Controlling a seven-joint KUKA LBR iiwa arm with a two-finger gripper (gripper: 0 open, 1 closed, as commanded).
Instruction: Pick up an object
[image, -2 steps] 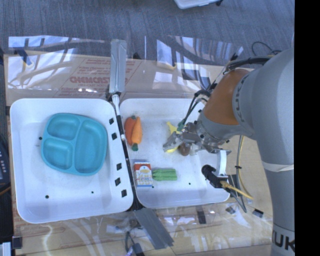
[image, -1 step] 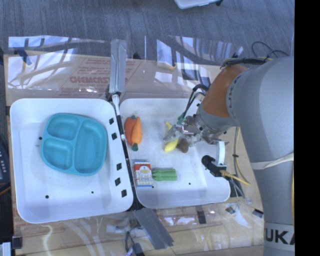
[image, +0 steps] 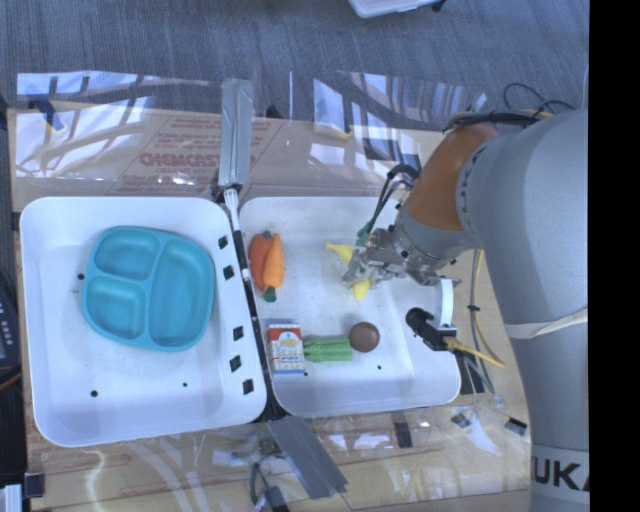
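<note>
My gripper (image: 364, 264) is low over the right bin (image: 430, 385), in its upper right part. A yellow curved object (image: 342, 251) lies right under it, one end poking out to the upper left and the other end below; its middle is hidden by the gripper. An orange carrot with a green tip (image: 267, 261) lies at the bin's left side. A brown ball (image: 364, 337) rests lower down, beside a green stick-shaped item (image: 328, 349) and a small red and white carton (image: 286, 348).
The left bin (image: 60, 400) holds a blue divided plate (image: 150, 287). A hinged divider with black clips (image: 240, 300) separates the two bins. The grey arm (image: 520, 220) covers the right bin's right edge.
</note>
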